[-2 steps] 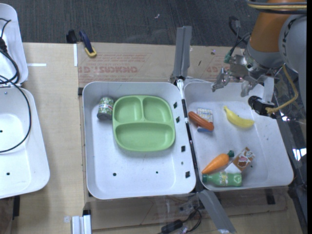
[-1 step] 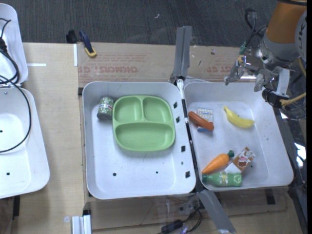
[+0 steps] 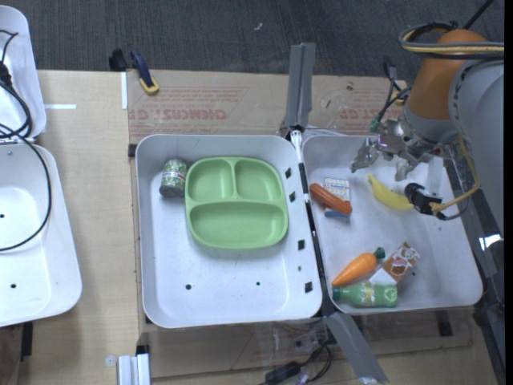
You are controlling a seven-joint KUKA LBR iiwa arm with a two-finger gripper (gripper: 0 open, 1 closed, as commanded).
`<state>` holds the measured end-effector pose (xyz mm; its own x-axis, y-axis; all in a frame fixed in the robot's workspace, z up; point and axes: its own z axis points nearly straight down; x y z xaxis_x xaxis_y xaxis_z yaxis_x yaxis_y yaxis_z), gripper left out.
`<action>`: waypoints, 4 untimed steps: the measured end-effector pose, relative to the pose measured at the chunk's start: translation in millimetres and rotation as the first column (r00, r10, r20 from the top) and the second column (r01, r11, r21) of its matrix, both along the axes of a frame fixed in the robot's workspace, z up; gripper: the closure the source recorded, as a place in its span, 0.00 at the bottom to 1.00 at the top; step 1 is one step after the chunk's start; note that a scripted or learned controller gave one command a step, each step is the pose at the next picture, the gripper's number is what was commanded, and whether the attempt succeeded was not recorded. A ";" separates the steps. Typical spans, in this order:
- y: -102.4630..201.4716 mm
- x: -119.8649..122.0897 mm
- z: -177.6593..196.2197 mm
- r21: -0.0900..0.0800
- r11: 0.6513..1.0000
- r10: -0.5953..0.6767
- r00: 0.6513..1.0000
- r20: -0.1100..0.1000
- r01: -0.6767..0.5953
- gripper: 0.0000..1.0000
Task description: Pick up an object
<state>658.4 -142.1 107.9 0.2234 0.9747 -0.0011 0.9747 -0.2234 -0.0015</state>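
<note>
The gripper (image 3: pixel 383 152) hung open and empty over the right bin's (image 3: pixel 457 283) far side, the banana (image 3: pixel 389 194) just below it, long axis slanting toward the bin's right wall.

Bench and floor seen from above

A light wooden bench (image 3: pixel 88 135) is set against dark grey carpet (image 3: pixel 224 14); brown cardboard (image 3: pixel 216 107) is laid flat on it.

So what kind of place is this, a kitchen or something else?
Probably a robot lab test bench, not a kitchen: a robot arm reaches over two white bins holding toy food such as a carrot and a banana.
</note>
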 end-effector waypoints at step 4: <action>16.9 -171.4 -16.6 0.002 0.942 0.335 0.942 0.001 -0.335 0.00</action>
